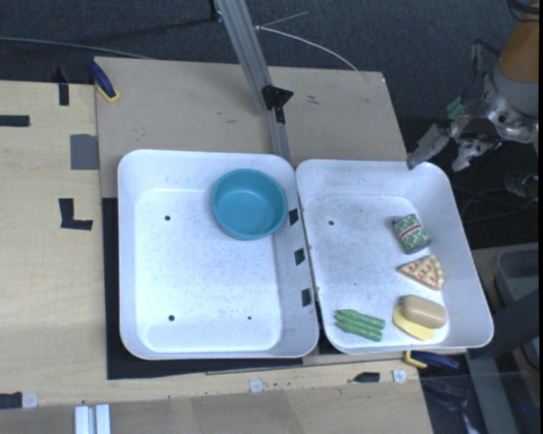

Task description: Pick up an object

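Observation:
My gripper [445,151] hangs above the far right corner of the right bin [344,206], its two fingers spread apart with nothing between them. Inside that bin, along its right side, lie a small green-striped can [410,232], a pizza slice [423,271] and a tan and yellow bun [421,316]. A bunch of green beans [358,324] rests near the bin's front edge. A blue bowl [248,203] stands upright at the far side of the left bin [163,269].
A slanted metal pole [253,57] crosses the far side of the bench and ends at the gap between the bins. A blue and yellow clamp [104,81] sits at the board's far left corner. Black tape marks dot the bench on the left.

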Controlling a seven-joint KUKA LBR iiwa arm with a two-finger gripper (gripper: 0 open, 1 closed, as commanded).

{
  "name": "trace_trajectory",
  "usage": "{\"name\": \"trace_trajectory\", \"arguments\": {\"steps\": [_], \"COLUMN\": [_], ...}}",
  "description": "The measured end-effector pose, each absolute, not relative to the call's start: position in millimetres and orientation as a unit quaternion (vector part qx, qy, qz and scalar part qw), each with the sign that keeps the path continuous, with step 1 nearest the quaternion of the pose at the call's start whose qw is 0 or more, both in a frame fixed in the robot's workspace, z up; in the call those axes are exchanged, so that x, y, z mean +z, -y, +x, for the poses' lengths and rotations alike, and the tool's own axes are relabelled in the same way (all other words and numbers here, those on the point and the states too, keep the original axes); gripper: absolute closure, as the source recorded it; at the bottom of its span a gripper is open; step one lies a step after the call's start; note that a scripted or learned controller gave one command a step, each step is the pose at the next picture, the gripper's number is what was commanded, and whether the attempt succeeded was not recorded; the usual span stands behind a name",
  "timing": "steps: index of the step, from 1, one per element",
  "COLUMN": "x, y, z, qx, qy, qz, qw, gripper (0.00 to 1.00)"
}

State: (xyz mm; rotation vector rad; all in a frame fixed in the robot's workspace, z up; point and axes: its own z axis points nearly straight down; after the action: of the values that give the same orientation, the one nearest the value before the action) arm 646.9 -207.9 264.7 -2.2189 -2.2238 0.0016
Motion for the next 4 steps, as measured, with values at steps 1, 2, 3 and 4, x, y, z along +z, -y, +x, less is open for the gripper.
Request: {"name": "trace_trajectory", "arguments": {"steps": [1,2,3,4], "x": [204.4,139.4,86.2,99.7], "y": [201.3,196.6,195.5,199.7], "z": [640.7,638.5,638.2,638.4], "qx": [0.0021,0.0027,0.0013,0.0045], "qy": [0.708,0.708,0.708,0.708], "qz": [-0.707,-0.706,-0.706,-0.706], "qw": [0.002,0.003,0.0,-0.005], "gripper": [0.0,0.0,0.0,1.0]}}
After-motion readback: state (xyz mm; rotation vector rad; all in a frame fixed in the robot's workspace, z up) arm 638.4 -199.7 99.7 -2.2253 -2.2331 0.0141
